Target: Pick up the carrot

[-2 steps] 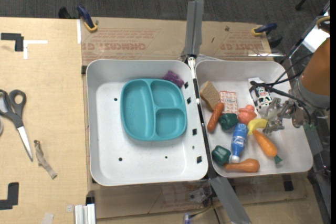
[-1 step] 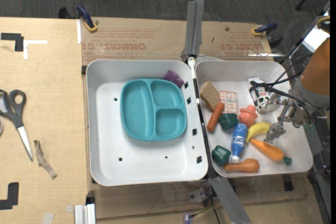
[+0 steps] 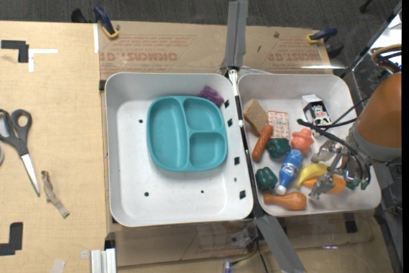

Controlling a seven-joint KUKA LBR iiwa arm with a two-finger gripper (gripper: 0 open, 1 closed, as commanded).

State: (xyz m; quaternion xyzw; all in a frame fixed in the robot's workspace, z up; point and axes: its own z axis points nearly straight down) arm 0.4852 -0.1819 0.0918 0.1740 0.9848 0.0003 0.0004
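The carrot (image 3: 261, 142) is a slim orange stick lying almost upright near the left wall of the right bin (image 3: 358, 201), just below a brown bread slice (image 3: 255, 115). My gripper (image 3: 326, 169) is low at the right side of that bin, well to the right of the carrot and apart from it. It stands open, its two silver fingers pointing left over the right end of a yellow banana (image 3: 310, 173). A small orange piece (image 3: 337, 184) lies by the lower finger. Nothing sits held between the fingers.
Between carrot and gripper lie a dark green toy (image 3: 278, 148), a blue bottle (image 3: 289, 169), a salmon-pink toy (image 3: 301, 139), a green pepper (image 3: 265, 178) and a brown drumstick (image 3: 286, 201). The left bin (image 3: 121, 201) holds a teal divided plate (image 3: 188, 132) and a purple piece (image 3: 211, 94).
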